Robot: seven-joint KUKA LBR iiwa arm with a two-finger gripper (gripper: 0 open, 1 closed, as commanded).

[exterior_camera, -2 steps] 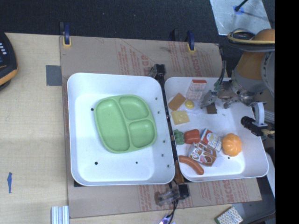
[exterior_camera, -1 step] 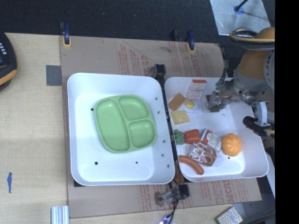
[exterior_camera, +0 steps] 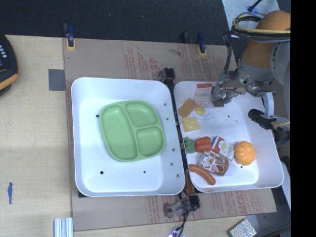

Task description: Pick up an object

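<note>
The right bin [exterior_camera: 261, 181] holds several toy foods: an orange fruit [exterior_camera: 244, 152], a red tomato [exterior_camera: 202, 143], a sausage [exterior_camera: 202, 174], a printed packet [exterior_camera: 216, 162], a red-and-white carton [exterior_camera: 223, 146], a green piece [exterior_camera: 188, 144], a yellow cheese block [exterior_camera: 190, 124], a tan wedge [exterior_camera: 186, 107], a small yellow ball [exterior_camera: 200, 110] and a pale packet with a red top [exterior_camera: 202, 95]. My gripper [exterior_camera: 220, 97] hangs over the bin's far edge, just right of that pale packet. I see nothing held between its fingers.
The left bin [exterior_camera: 89, 177] carries a green three-part plate [exterior_camera: 132, 130]. The arm's grey body and orange band [exterior_camera: 266, 33] rise at the top right. Blue clamps [exterior_camera: 70, 36] pin the cardboard sheet at the back. A dark device [exterior_camera: 6, 63] sits at the left edge.
</note>
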